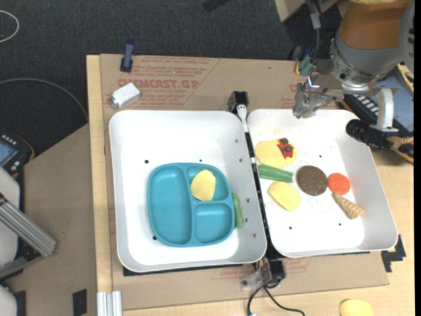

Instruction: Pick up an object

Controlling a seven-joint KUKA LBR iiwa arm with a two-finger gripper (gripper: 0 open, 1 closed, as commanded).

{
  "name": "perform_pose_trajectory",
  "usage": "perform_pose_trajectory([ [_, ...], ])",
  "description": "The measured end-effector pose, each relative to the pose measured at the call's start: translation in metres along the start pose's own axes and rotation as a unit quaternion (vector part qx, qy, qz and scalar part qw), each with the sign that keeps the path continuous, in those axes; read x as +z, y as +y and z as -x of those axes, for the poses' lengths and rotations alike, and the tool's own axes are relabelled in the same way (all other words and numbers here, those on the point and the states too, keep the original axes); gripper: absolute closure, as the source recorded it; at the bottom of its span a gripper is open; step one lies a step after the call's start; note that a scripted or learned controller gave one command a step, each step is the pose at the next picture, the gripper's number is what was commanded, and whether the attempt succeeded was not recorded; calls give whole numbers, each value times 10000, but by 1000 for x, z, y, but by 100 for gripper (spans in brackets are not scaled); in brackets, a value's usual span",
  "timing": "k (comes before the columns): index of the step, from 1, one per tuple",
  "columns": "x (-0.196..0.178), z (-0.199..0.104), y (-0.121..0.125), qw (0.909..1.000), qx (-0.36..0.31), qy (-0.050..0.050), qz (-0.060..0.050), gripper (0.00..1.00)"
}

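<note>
Camera view: the gripper [308, 103] is seen hovering over the far rim of the right bin [368, 239], up near its back edge, with the grey arm and its orange band reaching in above it. Nothing is seen hanging from it, and whether it is spread or closed cannot be told from this angle.

The candidates are laid out below it in the right bin. A yellow round piece [268, 153] is found nearest, with a small red toy [285, 149] touching its right side. A green stick [275, 173] lies just under that, beside the bin's left wall. A brown disc [311, 180] sits in the middle, an orange disc [339, 183] just beside it, a tan cone [348, 207] below that, and a second yellow piece [284, 195] near the stick.

In the left bin [125, 176] a teal divided tray [172, 206] is seen, a yellow item [203, 185] resting in its upper right compartment.

The approach step is judged to be in hand: no object has been lifted yet. For the next move, a target has to be chosen, the gripper carried forward over it and lowered. The brown disc, standing a little apart, looks the cleaner pick; the crowded yellow piece and toy could be nudged aside.
</note>
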State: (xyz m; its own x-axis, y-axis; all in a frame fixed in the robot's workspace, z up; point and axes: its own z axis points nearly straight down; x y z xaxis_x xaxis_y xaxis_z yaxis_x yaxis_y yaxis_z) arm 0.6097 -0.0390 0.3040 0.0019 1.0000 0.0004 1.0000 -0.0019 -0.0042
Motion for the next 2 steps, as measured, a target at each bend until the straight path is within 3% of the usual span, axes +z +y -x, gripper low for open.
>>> perform_pose_trajectory([
  [1, 36, 11, -55, 10000, 5, 3, -20, 100],
  [2, 73, -15, -42, 10000, -20, 5, -9, 100],
])
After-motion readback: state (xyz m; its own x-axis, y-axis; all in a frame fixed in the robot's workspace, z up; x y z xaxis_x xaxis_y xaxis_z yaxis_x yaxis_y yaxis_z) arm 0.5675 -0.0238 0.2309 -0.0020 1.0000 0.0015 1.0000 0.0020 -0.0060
